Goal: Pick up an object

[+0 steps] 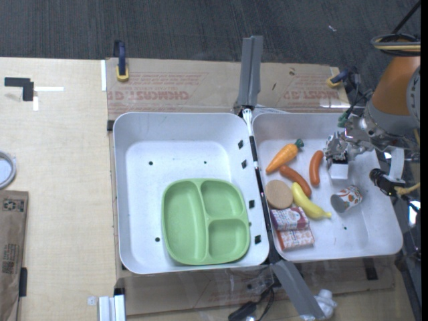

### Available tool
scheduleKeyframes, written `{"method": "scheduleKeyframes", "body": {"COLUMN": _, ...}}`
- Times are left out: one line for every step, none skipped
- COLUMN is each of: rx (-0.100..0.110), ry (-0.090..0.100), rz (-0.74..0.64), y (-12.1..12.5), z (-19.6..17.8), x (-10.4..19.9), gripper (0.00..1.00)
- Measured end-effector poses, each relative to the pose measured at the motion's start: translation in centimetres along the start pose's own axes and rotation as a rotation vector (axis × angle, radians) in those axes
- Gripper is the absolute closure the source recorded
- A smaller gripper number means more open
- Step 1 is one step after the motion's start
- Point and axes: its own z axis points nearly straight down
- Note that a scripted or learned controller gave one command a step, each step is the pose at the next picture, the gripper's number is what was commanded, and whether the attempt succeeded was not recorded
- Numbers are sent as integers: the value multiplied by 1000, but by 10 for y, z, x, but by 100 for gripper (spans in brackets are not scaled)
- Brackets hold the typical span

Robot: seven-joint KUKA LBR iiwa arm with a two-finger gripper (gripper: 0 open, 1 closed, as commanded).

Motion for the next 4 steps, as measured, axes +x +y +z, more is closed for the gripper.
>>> {"method": "scheduleKeyframes", "body": {"rx": 6, "ry": -1, "rz": -78, "y": 5, "z": -99, "x": 20, "gripper": 100}}
{"method": "scheduleKeyframes", "body": {"rx": 7, "ry": -2, "rz": 117, "y": 6, "z": -199, "x": 7, "gripper": 100}}
{"method": "scheduleKeyframes", "body": {"rx": 7, "ry": -2, "rz": 117, "y": 6, "z": -199, "x": 8, "gripper": 0}}
{"method": "scheduleKeyframes", "body": {"rx": 8, "ry": 0, "rz": 11, "y": -41, "z": -87, "x": 15, "gripper": 0}}
